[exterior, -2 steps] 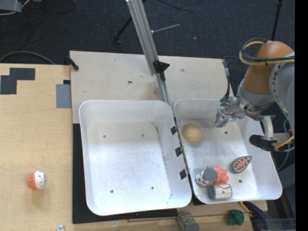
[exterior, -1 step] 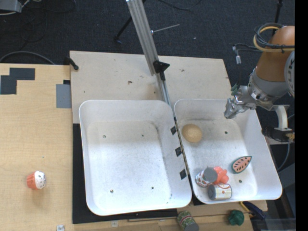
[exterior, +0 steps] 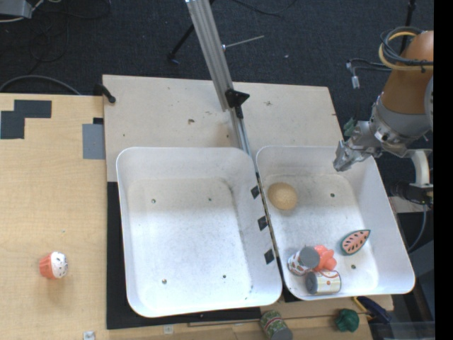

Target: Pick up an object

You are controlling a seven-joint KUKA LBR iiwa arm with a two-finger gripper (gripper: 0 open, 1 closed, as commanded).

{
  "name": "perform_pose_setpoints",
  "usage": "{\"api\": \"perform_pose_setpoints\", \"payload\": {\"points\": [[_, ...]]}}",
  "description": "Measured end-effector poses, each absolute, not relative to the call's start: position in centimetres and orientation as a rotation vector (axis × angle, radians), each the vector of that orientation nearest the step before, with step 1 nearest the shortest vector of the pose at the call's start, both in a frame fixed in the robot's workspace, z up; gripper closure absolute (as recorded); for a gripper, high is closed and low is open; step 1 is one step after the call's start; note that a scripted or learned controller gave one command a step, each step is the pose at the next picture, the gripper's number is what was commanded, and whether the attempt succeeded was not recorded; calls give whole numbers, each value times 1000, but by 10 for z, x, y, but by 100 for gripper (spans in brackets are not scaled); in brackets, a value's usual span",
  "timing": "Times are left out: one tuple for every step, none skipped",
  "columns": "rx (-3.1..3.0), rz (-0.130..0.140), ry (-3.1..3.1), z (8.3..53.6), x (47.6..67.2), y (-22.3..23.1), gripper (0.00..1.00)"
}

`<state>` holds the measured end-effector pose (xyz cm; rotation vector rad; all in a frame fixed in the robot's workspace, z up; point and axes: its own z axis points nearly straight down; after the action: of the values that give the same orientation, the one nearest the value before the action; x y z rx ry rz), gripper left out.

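I note in the right bin a tan ball, a watermelon slice, and an orange toy beside a small can.

Two bins, white with fine dark speckling. Ball, tan. Slice-shaped toy, red-orange, green rim, dark seeds. Toy, orange. Cylinder, cream with grey end. Bench, pale wood. Arm, grey, orange band.

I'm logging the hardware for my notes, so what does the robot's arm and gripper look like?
The arm is grey with a rounded orange band above the wrist, and black and yellow cables loop around its top. The gripper is a small grey metal two-finger unit.
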<state>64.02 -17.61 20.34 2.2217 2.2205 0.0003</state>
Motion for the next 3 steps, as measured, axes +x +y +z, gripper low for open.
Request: {"api": "perform_pose_setpoints", "payload": {"points": [[2219,-1,2231,200,642,-115,100],[2221,-1,2229,196,646,-69,100],[2217,0,2226,213,653,-16,100]]}}
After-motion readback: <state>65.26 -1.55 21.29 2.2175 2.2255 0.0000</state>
